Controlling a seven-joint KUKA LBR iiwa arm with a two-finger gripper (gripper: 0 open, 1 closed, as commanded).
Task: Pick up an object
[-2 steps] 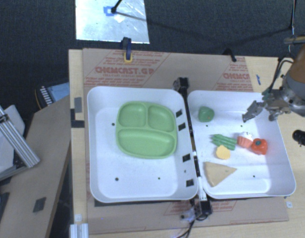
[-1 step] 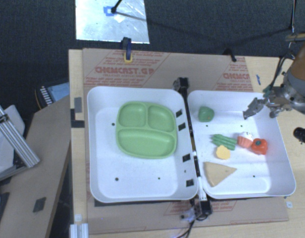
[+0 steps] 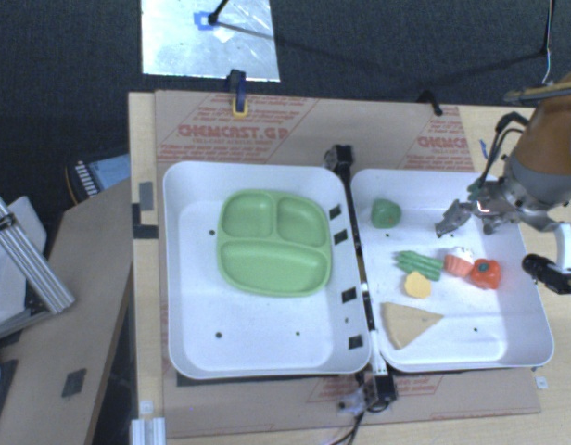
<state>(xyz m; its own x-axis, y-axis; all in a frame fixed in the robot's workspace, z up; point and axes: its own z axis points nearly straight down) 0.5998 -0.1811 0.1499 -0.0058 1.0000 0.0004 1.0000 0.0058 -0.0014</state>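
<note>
Camera view: arm enters from the right, gripper (image 3: 455, 219) poised over the right bin (image 3: 526, 341), near that bin's far side. Fingers appear splayed apart with nothing between them, though they are small and partly blurred against the white floor, so that reading is tentative. No object held. Candidate objects all lie in the right bin, below and toward the camera from the jaws: a green round piece (image 3: 386, 213) off to the jaws' left, apart from them; a green bean-like piece (image 3: 420, 263) nearer the camera than the jaws; a yellow round piece (image 3: 417, 286) just beyond that; a red-and-white piece (image 3: 459, 264) almost directly toward the camera from the jaws; an orange-red piece (image 3: 486, 273) touching or just beside it; a tan wedge (image 3: 411, 324) farthest from the jaws, near the bin's front. The left bin (image 3: 188, 341) carries a green divided tray (image 3: 272, 242), well apart from the jaws. Judgement: step in hand is the approach, before any grasp. Next move calls for settling on one target, centring the open jaws over it, descending to the bin floor and closing. The red-and-white piece is nearest, but its neighbour crowds it; the isolated green round piece looks the cleaner pick.
</note>
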